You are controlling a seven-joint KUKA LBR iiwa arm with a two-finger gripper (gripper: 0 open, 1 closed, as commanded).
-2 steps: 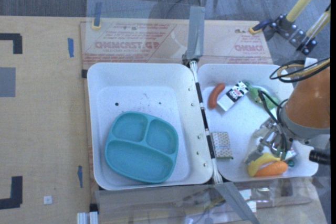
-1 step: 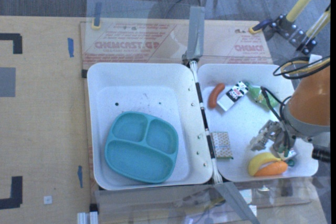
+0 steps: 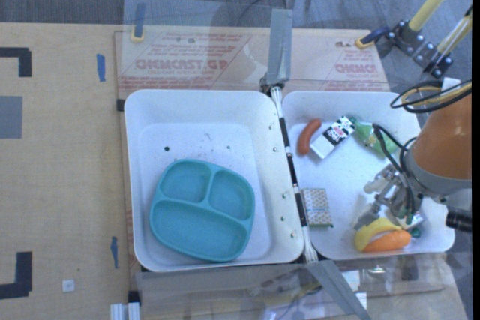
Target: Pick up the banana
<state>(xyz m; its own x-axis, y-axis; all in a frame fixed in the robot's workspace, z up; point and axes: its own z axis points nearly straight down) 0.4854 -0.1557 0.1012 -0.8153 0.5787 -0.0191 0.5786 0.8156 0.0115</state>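
The yellow banana [image 3: 370, 231] lies in the right bin [image 3: 341, 183] near its front right corner, with an orange piece [image 3: 390, 240] lying against its right side. My gripper [image 3: 391, 204] hangs just above and slightly behind the banana, its metal fingers pointing down toward it. The arm's orange band [image 3: 448, 146] sits up and to the right of the gripper. Nothing shows between the fingers.
The right bin also holds a red sausage [image 3: 308, 136], a black and white box [image 3: 334, 136], a green item [image 3: 369, 136] and a patterned pad [image 3: 317, 207]. The left bin [image 3: 150, 120] carries a teal divided plate [image 3: 202, 210].
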